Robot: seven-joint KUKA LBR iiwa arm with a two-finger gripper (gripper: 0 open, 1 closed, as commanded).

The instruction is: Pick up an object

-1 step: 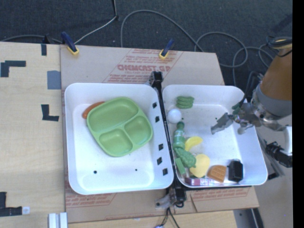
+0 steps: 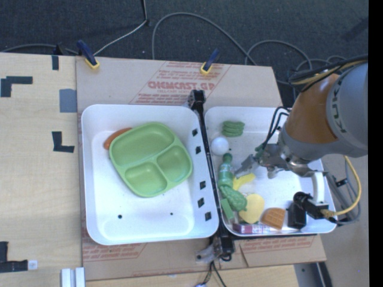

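Toys of small size lie crowded in the right bin [image 2: 272,113], and any one of them would answer the task; the gripper [image 2: 254,160] hangs over the middle of that bin, just above a small yellow piece [image 2: 242,182] and beside a long green plastic toy [image 2: 226,187] that runs along the bin's left wall. The two fingers appear parted by a modest gap with nothing between them, so the gripper holds nothing, though the slanted view makes the exact spread hard to judge. Near the bin's upper left sit a ridged green round piece [image 2: 233,128] and a white ball [image 2: 219,144]; toward the lower edge lie a pale yellow disc [image 2: 253,207] and an orange-brown wedge [image 2: 274,217]. All look like light, hollow plastic play pieces: stiff enough to take a pinch, smooth enough to slip. The ball would likely roll or squirt out of a two-finger pinch, and the flat disc offers little height to close on. The long green toy seems the safer choice, taken across its narrow middle, though it lies close to the wall, which may crowd one finger. The yellow piece below the fingers is nearest but small and low. The left bin [image 2: 90,160] carries a green divided plate [image 2: 149,158] covering an orange thing [image 2: 114,137], well apart from the gripper
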